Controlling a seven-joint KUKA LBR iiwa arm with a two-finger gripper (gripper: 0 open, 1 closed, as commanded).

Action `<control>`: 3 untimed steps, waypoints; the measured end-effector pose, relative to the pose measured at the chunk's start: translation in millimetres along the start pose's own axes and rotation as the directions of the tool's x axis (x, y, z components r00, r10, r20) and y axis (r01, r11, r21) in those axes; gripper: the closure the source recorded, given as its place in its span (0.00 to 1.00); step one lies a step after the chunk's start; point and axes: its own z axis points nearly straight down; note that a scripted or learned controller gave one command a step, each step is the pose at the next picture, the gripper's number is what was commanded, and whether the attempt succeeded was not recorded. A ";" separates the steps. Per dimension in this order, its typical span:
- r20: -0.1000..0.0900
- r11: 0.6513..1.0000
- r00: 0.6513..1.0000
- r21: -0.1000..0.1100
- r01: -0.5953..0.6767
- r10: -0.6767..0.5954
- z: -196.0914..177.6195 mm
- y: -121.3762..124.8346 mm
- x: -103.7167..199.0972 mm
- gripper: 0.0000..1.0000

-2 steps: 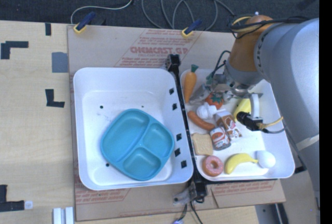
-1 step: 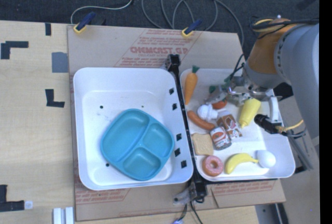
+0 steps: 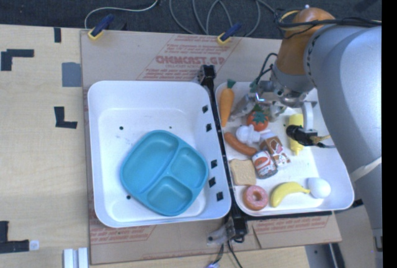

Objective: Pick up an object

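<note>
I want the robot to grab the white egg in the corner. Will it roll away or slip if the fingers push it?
Probably, yes. The egg looks round and smooth, so a nudge could make it roll or slip. It likely wouldn't go far: it lies close to the banana and the right bin's corner wall. It looks like a toy, so likely light and not fragile.

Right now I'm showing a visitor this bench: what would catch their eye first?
Probably the blue plate, lying alone in the left bin. Next the big grey arm reaching in from the right, over the right bin crowded with toy food: carrot, banana, donut.
</note>
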 end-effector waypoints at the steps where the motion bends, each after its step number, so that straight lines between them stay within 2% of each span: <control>1: -0.004 0.999 1.000 -0.046 0.005 -0.006 -3.0 -38.1 -37.8 0.00; 2: -0.001 1.000 1.000 -0.005 0.001 -0.001 -0.2 -1.6 -1.5 0.00; 3: 0.002 1.000 1.000 -0.003 -0.001 0.001 -9.8 -4.0 -5.3 1.00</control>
